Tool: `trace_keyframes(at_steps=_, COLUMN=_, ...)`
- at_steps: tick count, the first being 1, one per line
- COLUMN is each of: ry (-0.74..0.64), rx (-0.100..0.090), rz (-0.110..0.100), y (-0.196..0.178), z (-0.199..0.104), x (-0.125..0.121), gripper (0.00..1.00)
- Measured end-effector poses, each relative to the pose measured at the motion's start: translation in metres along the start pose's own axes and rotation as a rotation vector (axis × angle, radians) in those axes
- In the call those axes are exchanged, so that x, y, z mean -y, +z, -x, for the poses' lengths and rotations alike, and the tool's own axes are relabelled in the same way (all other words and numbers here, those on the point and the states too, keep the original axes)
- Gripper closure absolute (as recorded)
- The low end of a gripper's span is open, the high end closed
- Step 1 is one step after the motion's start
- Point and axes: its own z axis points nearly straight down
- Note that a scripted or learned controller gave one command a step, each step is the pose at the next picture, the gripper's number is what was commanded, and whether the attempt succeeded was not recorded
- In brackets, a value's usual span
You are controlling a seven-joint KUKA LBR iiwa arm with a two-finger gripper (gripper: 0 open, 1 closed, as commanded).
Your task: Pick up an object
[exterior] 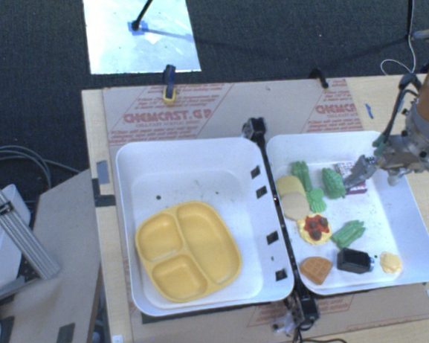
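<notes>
Green plastic toy pieces lie in the right white bin (418,242), together with other small toys. One green ribbed piece (333,183) is in the upper middle of this bin, just beside a small dark red and white packet (346,170). A long green piece (302,176) lies to its left, next to a pale cream round toy (293,200). Lower there is a small yellow disc with red topping (314,228), another green leafy piece (348,233), a black block (354,261), an orange waffle-like wedge (316,269) and a small yellow lump (390,263).

The metal two-finger gripper (358,173) reaches in from the right edge and its tip is over the packet, close to the ribbed green piece. If its fingers are apart or together, I cannot tell, and nothing is seen clearly between them.

The left white bin (191,158) holds a yellow plastic tray with three compartments (187,249). Both bins stand on a brown cardboard sheet with red print (194,105).
</notes>
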Motion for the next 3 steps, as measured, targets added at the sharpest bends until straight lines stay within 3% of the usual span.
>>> trace_keyframes(at_steps=1, ry=0.004, rx=0.004, rz=0.01, y=0.184, z=0.012, x=-0.014, gripper=0.0)
trace_keyframes(at_steps=2, ry=-0.004, rx=0.003, rz=0.02, y=-0.104, z=-0.016, x=0.006, gripper=0.0)
trace_keyframes(at_steps=3, ry=-0.008, rx=-0.001, rz=0.021, y=-0.254, z=-0.073, x=0.014, gripper=0.0)
